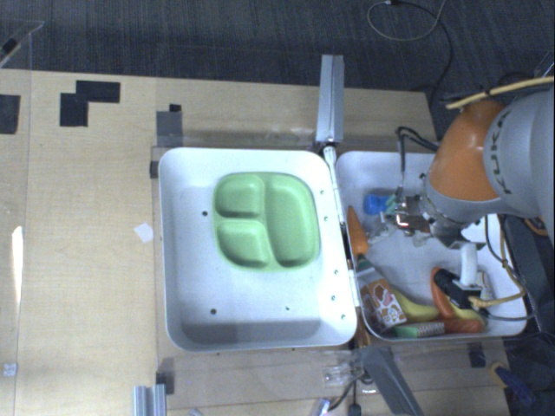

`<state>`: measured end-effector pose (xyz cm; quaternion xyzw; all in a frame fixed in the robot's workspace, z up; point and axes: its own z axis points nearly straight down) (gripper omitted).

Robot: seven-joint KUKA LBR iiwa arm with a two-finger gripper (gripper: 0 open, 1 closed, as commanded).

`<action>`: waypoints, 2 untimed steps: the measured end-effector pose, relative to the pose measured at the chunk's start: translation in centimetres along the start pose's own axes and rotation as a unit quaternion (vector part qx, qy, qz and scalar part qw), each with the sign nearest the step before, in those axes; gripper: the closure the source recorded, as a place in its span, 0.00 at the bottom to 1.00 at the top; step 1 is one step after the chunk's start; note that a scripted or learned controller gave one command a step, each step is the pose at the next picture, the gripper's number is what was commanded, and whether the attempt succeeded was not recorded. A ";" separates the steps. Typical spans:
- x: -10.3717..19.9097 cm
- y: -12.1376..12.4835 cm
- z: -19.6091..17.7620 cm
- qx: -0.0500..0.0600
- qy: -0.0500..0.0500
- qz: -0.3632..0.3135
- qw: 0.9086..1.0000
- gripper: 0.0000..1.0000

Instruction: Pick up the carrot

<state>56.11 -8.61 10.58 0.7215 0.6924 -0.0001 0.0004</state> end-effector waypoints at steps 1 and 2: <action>0.2 -1.3 1.6 -0.004 0.004 0.270 0.963 0.00; 0.3 -1.0 0.6 -0.005 0.005 0.267 0.964 1.00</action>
